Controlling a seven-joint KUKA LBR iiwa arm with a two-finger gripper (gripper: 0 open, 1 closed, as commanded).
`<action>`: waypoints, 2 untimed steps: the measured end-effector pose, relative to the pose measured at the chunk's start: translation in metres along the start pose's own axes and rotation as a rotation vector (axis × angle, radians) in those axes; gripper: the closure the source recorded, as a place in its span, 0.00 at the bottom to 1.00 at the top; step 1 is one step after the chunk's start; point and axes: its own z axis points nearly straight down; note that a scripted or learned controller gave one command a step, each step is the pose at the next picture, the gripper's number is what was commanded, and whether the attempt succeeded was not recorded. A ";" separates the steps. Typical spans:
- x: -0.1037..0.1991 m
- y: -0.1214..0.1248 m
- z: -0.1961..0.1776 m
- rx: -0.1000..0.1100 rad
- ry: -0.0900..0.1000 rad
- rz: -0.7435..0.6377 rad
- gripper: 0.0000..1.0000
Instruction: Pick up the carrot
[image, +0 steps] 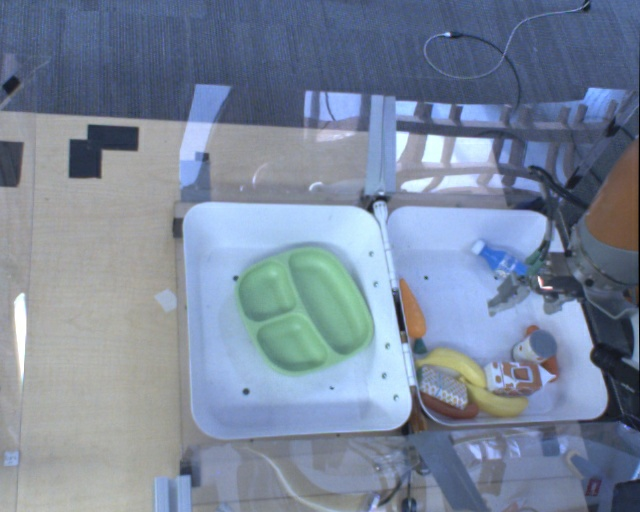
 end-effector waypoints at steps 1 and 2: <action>0.022 -0.015 0.114 -0.027 -0.008 -0.171 0.00; 0.037 -0.023 0.053 -0.004 -0.002 -0.486 0.00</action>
